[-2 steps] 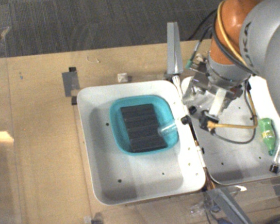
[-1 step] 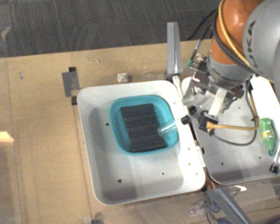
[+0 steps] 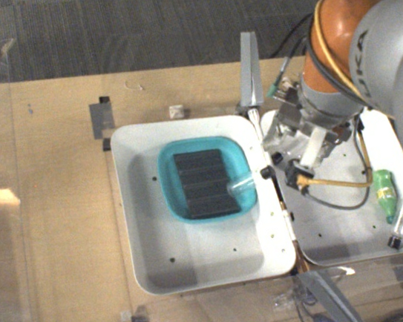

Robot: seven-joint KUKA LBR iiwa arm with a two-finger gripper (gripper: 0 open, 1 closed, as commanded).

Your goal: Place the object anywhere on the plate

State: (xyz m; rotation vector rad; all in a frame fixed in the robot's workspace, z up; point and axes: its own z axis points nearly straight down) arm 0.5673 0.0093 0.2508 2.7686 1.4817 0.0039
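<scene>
Plate (image 3: 240, 160) — teal, square, a dark ribbed block (image 3: 203, 185) on it — lies in the left bin (image 3: 203, 269); a small clear object (image 3: 240, 185) rests on its right rim; the gripper (image 3: 285, 157) hangs over the divider between the 2 bins, its opening impossible to judge; a green bottle (image 3: 385, 193) lies in the right bin (image 3: 349, 243); any release should come low and square over the plate — not at its edge.

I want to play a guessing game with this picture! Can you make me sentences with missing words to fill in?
1. The plate is colored ____.
2. The plate sits in the ____ bin.
3. The dark block lies on the ____.
4. The green bottle lies in the ____ bin.

Missing words: blue; left; plate; right
</scene>
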